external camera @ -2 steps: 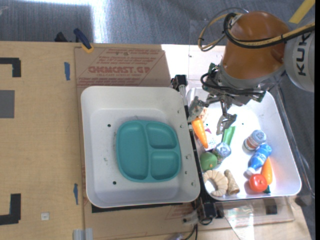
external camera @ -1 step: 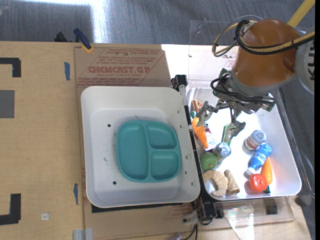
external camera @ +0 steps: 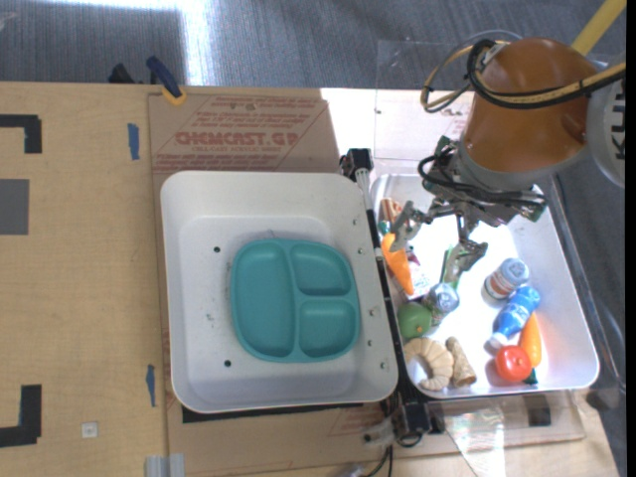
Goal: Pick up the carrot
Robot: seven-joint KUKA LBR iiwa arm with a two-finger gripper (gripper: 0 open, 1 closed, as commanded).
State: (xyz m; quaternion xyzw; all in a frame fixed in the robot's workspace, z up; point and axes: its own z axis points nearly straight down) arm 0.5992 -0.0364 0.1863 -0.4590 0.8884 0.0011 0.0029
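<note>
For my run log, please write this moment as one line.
hand: open, above right bin | carrot: lying by bin's left wall, not grasped

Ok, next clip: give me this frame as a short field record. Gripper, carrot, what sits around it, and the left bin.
gripper: open, over the right bin, fingers spread, holding nothing
carrot: lying at the right bin's left wall, just beside the left finger
near carrot: green fruit below it
other orange item: lower right, next to a red tomato
left bin: holds a teal divided tray
task status: carrot not yet grasped
</note>
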